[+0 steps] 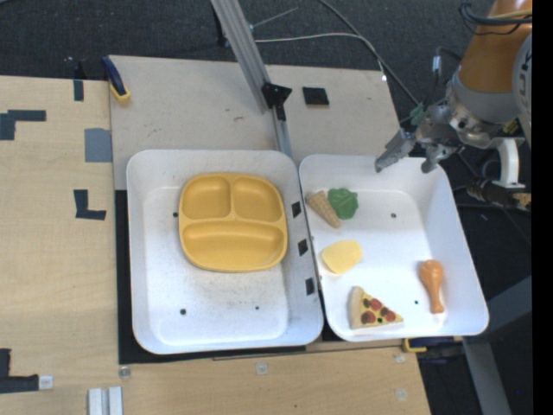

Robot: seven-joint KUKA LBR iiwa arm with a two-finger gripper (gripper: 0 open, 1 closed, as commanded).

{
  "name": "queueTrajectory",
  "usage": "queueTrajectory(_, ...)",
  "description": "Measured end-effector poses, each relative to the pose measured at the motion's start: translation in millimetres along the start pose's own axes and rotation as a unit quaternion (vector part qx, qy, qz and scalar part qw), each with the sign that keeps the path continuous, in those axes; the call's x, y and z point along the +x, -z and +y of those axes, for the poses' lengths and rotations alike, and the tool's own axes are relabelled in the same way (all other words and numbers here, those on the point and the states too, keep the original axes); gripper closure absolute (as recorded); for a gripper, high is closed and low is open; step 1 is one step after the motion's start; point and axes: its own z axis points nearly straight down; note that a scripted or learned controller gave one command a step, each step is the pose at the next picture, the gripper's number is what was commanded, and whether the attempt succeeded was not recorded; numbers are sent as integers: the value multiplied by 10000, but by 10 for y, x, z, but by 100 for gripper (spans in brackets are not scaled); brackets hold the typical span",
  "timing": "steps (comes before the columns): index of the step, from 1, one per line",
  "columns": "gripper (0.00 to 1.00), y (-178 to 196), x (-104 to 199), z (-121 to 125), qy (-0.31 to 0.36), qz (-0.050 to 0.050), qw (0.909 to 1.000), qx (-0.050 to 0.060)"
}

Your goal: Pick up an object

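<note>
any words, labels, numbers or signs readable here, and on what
None: no readable word, label, brand or number anywhere.
Yellow plate: plain, no print.
Pizza slice, drumstick, green cone, yellow disc: no lettering.
Black squares on the bench: blank tape, no text.
Gripper and arm: no legible marking.

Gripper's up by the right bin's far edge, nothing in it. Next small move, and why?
Probably drop in toward the green toy. The gripper hangs open above the right bin near its far rim, holding nothing, and that toy is the closest item.
</note>
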Motion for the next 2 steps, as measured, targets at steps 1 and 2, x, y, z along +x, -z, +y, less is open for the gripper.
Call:
queueTrajectory(1, 0, -643, 31, 15, -1, 0, 10000, 28)
queueTrajectory(2, 0, -1085, 8, 22, -3, -4, 10000, 20)
